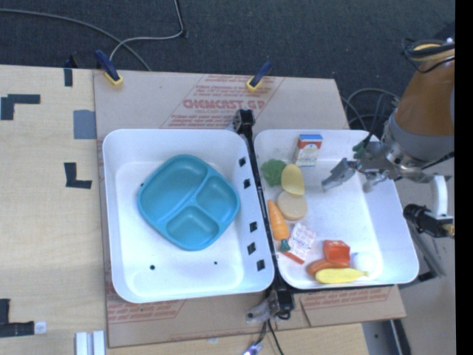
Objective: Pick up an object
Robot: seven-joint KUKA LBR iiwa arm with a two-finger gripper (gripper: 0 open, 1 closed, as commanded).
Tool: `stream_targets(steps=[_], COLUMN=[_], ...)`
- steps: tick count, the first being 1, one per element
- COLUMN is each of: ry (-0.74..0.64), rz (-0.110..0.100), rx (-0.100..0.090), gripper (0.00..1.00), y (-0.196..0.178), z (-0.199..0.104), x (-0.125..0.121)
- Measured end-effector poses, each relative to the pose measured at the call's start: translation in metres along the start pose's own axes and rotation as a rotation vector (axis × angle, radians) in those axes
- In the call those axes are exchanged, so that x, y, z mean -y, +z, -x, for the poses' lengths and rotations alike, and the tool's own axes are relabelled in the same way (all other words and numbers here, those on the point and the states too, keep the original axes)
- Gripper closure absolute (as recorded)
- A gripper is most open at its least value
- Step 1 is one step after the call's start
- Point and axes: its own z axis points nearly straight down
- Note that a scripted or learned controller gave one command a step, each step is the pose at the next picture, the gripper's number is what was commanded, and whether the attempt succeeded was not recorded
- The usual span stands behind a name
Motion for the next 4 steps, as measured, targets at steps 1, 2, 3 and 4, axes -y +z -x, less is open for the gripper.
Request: stream_targets(steps=[1, 2, 3, 4], ry=[0.000, 0.000, 0.000, -0.001], rz=[-0.001, 0.003, 0.005, 0.004], rx=[0.000, 0.001, 0.001, 0.001], gripper=[0.00, 0.00, 0.00, 1.00], y=[0.071, 0.142, 0.143, 0.132], z=[-0.020, -0.041, -0.045, -0.045], x=[-0.058, -0.061, -0.105, -0.106])
